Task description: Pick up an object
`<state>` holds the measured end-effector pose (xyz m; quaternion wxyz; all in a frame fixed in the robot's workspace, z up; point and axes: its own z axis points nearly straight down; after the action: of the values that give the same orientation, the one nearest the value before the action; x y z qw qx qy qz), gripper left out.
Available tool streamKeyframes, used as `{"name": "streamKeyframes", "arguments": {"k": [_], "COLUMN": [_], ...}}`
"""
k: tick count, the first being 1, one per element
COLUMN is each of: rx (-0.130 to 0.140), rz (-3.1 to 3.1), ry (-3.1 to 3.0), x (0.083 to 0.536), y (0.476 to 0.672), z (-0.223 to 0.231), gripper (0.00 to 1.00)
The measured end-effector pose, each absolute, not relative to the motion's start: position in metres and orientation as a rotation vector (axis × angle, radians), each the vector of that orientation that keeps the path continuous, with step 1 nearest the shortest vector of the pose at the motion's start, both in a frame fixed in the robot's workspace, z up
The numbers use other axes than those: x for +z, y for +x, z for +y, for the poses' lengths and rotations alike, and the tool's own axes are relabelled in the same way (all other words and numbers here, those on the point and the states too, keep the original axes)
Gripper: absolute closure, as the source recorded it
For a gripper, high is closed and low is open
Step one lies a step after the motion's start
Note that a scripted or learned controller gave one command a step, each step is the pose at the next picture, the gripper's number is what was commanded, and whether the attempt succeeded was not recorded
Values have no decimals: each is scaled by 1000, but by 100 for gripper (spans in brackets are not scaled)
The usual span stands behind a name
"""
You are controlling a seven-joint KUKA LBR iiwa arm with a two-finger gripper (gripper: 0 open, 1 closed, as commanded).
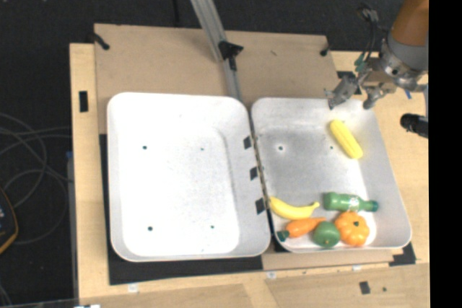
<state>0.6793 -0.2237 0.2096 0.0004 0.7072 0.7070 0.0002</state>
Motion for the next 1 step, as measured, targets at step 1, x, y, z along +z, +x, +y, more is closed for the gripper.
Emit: {"name": "streamKeyframes", "arguments": {"k": [1], "rx": [-4], "rz": [2223], "ry": [2224], "x": [150], "y": [685], "z": [-227], "gripper": [0]}}
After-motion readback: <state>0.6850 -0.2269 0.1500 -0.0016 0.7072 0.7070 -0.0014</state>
